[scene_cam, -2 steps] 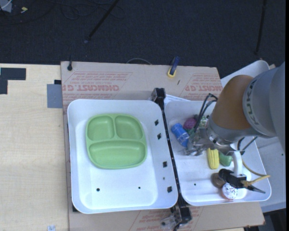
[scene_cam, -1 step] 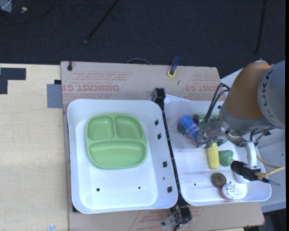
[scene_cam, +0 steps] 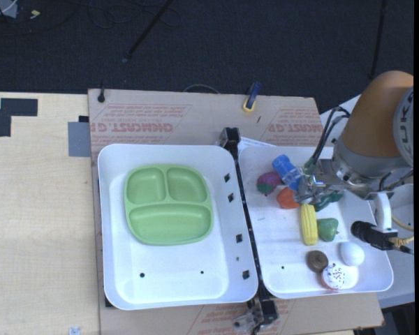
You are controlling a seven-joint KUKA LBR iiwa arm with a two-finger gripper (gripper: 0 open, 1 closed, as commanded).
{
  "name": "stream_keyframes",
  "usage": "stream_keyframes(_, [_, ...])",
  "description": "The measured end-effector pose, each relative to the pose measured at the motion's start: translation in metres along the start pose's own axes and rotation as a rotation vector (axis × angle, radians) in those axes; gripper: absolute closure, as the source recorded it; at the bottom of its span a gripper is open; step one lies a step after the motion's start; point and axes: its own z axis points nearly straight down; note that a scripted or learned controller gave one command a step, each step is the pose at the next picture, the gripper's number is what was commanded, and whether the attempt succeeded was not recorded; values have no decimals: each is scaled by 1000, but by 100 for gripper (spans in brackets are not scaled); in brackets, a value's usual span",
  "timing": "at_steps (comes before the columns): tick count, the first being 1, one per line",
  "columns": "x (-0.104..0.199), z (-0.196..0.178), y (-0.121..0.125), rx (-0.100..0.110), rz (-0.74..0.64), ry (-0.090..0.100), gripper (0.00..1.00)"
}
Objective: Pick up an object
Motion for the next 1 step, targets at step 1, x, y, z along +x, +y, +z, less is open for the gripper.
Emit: stream_keyframes(1, [-1, -34, 0, 0, -8, 1, 100])
